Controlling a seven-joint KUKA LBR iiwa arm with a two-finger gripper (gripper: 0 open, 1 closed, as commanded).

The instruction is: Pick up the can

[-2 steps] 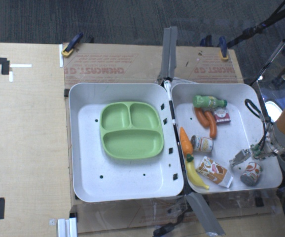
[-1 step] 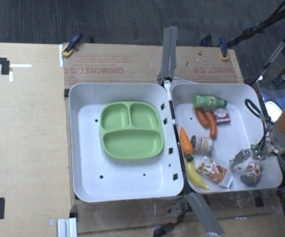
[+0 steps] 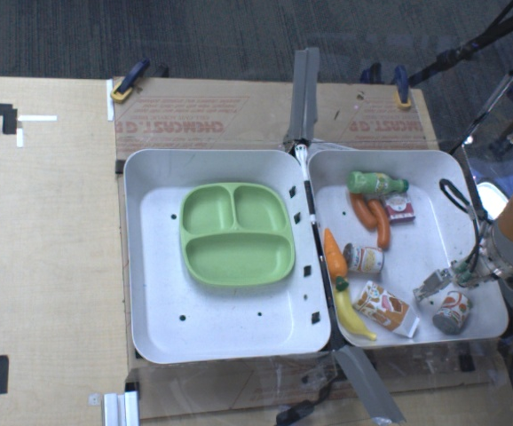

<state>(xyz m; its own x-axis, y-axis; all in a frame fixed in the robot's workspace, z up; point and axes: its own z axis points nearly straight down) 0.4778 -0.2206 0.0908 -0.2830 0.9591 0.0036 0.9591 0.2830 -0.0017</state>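
Camera view, slanted look down on both bins. The gripper (image 3: 436, 284) sits low in the right bin (image 3: 434, 169), near its front right corner; the arm enters from the right edge. Whether the claw is spread or closed I cannot tell: its metal parts blur against the white floor. Nothing is visibly between them.

The can (image 3: 364, 259) lies on its side, well left of the claw and a little toward the back wall, apart from it. Touching or nearly touching the can on its far side from the claw is an orange carrot (image 3: 334, 256). Behind the can, further from the claw, lie two sausages (image 3: 374, 219), a green bottle (image 3: 376, 184) and a small red-and-white packet (image 3: 400, 209).

Just beside the claw, on its front right, rests a grey-and-orange cup-like item (image 3: 452, 311). Between claw and can, toward the front, lie a printed carton (image 3: 383, 308) and a banana (image 3: 351, 313).

The left bin (image 3: 141, 264) holds a green divided plate (image 3: 237, 234), far from the claw.

Risks, as I judge them: the claw is closest to the cup-like item, so a closing here would likely take the wrong thing or nothing. Crossing to the can low could shove the carton. The can, lying on its side, may roll away against the carrot when touched, and a grab could pinch the carrot along with it.
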